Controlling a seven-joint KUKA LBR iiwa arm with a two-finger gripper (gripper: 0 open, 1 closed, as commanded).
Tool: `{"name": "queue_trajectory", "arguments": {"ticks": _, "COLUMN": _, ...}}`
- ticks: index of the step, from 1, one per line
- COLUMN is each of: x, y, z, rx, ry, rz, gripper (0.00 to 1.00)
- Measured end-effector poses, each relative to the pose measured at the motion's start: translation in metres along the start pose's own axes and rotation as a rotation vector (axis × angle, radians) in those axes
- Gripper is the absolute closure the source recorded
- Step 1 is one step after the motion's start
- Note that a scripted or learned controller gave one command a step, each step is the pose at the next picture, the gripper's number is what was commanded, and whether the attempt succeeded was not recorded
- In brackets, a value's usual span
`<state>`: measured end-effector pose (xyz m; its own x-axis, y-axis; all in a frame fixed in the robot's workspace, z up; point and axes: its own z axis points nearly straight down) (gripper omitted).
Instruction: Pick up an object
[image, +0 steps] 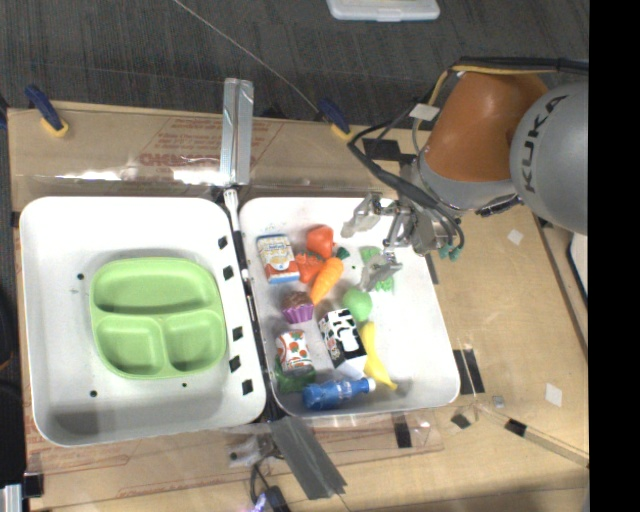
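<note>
A single camera sits fixed above the bench (520, 330) and looks down at a slant, so the far edge lies toward the top of the frame. It stands far enough back to take in both white bins whole: the left bin (40, 300) and the right bin (425, 330). The arm (500, 120) enters from the right. The slant seems slight, though that is hard to judge.

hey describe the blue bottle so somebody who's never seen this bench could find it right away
Start at the right-hand shallow white bin, the one crowded with toy food rather than the one holding the green divided plate. Look along its near edge, where the small blue plastic bottle lies on its side beside the yellow banana. It is the only blue item there.
</note>
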<state>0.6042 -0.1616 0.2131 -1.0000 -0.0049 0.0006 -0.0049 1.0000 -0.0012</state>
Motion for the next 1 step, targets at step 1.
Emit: {"name": "queue_trajectory", "arguments": {"ticks": 1, "x": 0.0101, "y": 0.0424, "z": 0.0873, "rx": -0.004, "ry": 0.006, "rz": 0.115, "gripper": 0.0}}
